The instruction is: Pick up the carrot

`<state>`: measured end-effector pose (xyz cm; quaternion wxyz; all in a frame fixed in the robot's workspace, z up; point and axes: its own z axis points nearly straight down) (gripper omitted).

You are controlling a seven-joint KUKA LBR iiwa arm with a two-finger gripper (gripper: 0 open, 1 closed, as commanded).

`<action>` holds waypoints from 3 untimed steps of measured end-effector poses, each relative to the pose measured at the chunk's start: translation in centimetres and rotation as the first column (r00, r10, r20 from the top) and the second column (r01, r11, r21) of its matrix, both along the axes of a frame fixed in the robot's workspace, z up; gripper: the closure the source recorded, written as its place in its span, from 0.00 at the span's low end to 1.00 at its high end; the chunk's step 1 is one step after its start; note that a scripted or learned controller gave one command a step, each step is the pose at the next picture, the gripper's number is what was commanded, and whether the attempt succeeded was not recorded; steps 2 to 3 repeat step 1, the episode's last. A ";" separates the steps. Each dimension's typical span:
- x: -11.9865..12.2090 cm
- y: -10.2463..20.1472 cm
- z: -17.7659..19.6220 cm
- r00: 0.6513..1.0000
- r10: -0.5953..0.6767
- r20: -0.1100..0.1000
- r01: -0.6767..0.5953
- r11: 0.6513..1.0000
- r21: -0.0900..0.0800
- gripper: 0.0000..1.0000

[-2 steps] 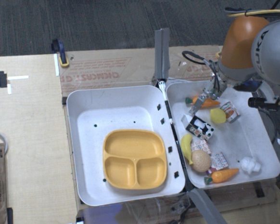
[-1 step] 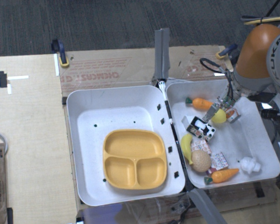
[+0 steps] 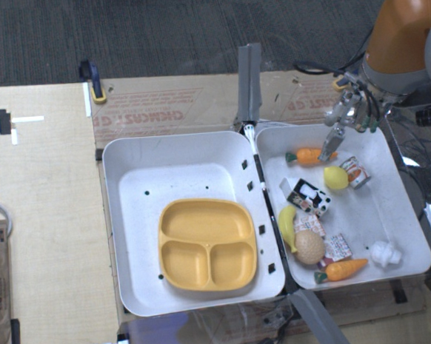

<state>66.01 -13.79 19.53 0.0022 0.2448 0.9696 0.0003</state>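
Two orange carrots lie in the right bin [image 3: 397, 212]. One small carrot [image 3: 307, 155] rests near the bin's back left, and a longer carrot [image 3: 343, 269] lies at the front edge. My gripper [image 3: 328, 148] hangs low over the back of the right bin, its tip right at the small carrot's right end. That carrot still rests on the bin floor.
A lemon [image 3: 335, 177] and a small can [image 3: 354, 172] sit just right of the small carrot. A black-and-white box [image 3: 309, 195], a banana [image 3: 287, 226], a brown round item [image 3: 309, 247] and a white lump [image 3: 385, 253] fill the bin's front. A yellow divided tray [image 3: 208, 244] lies in the left bin [image 3: 129, 211].
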 end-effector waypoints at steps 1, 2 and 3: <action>-2.1 3.7 -1.2 0.918 0.398 -0.003 -0.398 0.918 0.001 0.00; -2.1 3.7 -1.2 0.918 0.398 -0.003 -0.398 0.918 0.001 0.00; -2.1 3.7 -1.2 0.918 0.398 -0.003 -0.398 0.918 0.001 0.00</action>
